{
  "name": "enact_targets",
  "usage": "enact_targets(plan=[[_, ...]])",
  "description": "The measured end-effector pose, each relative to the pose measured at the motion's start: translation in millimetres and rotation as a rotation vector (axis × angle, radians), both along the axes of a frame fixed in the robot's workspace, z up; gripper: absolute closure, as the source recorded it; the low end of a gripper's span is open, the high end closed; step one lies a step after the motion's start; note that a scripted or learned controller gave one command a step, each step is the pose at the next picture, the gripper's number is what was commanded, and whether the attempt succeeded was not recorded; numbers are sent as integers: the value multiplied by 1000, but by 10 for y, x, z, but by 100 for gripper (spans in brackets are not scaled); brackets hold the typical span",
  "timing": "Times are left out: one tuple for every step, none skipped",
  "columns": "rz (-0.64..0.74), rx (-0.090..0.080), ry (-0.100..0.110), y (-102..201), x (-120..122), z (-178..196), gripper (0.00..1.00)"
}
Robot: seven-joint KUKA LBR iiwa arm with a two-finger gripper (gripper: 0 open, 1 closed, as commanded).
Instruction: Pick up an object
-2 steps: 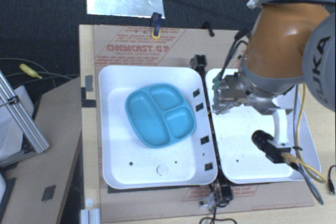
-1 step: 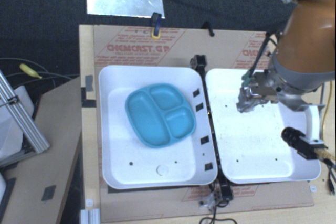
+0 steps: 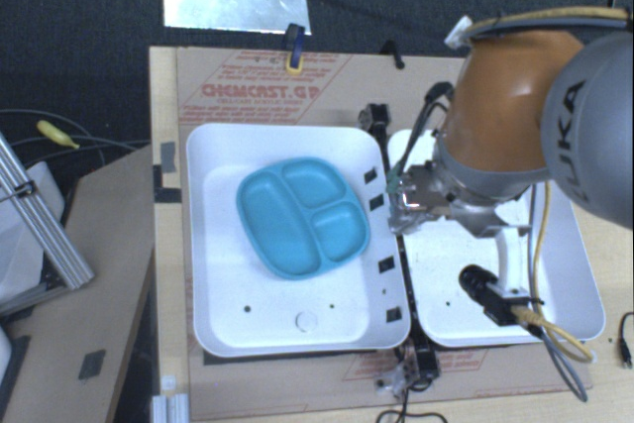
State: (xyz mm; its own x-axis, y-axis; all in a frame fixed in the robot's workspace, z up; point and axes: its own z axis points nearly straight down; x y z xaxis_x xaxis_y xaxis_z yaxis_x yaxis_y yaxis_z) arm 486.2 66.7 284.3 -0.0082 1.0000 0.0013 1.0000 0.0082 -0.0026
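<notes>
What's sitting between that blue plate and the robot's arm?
In the camera view, the left bin's right wall and black clips separate the blue divided plate from the arm.

Blue divided plate (image 3: 301, 216) lies in left bin (image 3: 218, 312); arm (image 3: 515, 104) hangs over right bin (image 3: 575, 312).

A light blue divided plate (image 3: 300, 216), apparently three compartments, lies flat and slightly turned in the middle of the left white bin (image 3: 223, 312).
</notes>
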Motion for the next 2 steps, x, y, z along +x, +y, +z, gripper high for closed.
enact_targets(plan=[[-1, 1, -1, 680, -4, -195, 100], [-2, 0, -4, 651, 9, -83, 100]])
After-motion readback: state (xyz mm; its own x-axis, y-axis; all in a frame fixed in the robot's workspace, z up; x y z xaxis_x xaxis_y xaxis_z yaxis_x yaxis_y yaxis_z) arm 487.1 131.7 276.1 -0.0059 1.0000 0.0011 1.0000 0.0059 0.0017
